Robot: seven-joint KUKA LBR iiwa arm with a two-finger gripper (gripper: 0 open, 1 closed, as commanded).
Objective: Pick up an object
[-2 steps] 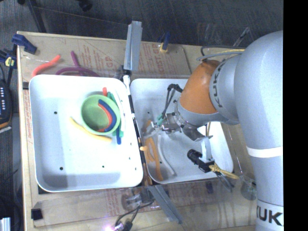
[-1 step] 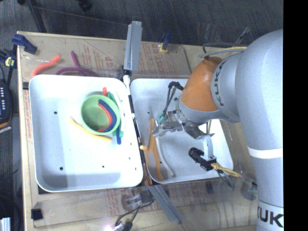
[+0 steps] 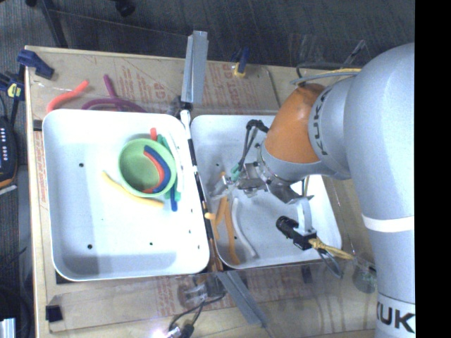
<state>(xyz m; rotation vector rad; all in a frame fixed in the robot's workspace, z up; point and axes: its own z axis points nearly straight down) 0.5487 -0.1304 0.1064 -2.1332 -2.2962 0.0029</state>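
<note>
Fingers of the metal two-finger gripper [image 3: 231, 184] sit low in the shallow white right bin [image 3: 264, 252]; their spread can't be made out. Just below them lies a curved orange plastic strip [image 3: 224, 224].

The grey arm [image 3: 384, 182] fills the 3 o'clock side of the camera view, its thick links running from about 5 o'clock up to 2 o'clock. From there it bends toward the centre, where the orange band [image 3: 294, 129] sits above the wrist. The wrist points down and toward 9 o'clock, with the tool [image 3: 229, 185] low at its end, near the middle of the view. Cables loop along the wrist beside the band. The tool's tip is too cluttered to read
</note>
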